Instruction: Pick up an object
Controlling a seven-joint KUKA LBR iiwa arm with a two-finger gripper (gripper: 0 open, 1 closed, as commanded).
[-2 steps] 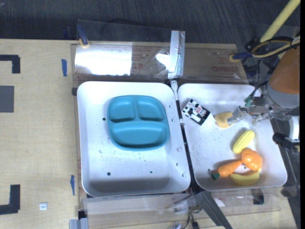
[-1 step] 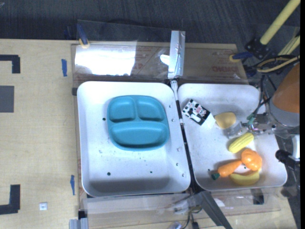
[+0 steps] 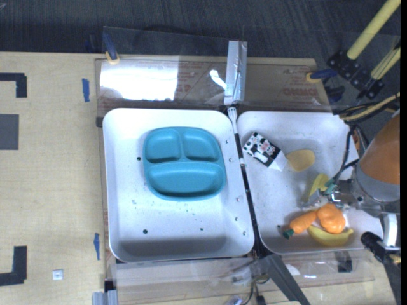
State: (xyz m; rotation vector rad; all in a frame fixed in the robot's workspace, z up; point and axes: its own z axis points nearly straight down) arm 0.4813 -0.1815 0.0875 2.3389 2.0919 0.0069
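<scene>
**Arm low over the toy food in the right bin**

From where I stand, the arm (image 3: pixel 381 164) reaches in from the right and hangs over the right-hand bin (image 3: pixel 267 230). Its hand (image 3: pixel 337 196) sits close above a small heap of toy food near the bin's front right corner, but the metal parts there are small and cluttered, so I cannot tell how the hand is set or whether anything is in it.

The heap is an orange (image 3: pixel 331 219), a carrot (image 3: pixel 301 223) lying just to its left, and a banana (image 3: pixel 331 236) curved beneath them, all touching or nearly so. A yellow-green piece (image 3: pixel 317 184) lies just behind them, perhaps a corn cob, and a pale yellow piece (image 3: pixel 301 159) sits farther back. A black-and-white patterned packet (image 3: pixel 261 149) lies near the dividing wall. The left bin (image 3: pixel 121 189) holds a blue divided plate (image 3: pixel 184 161).

These toys look like light, hollow plastic: stiff and smooth, likely to slip or roll. I judge the orange the nearest target, though round; pinching across its middle would suit. The carrot, taken across its thick end, may hold more surely, but its neighbours crowd it.
</scene>
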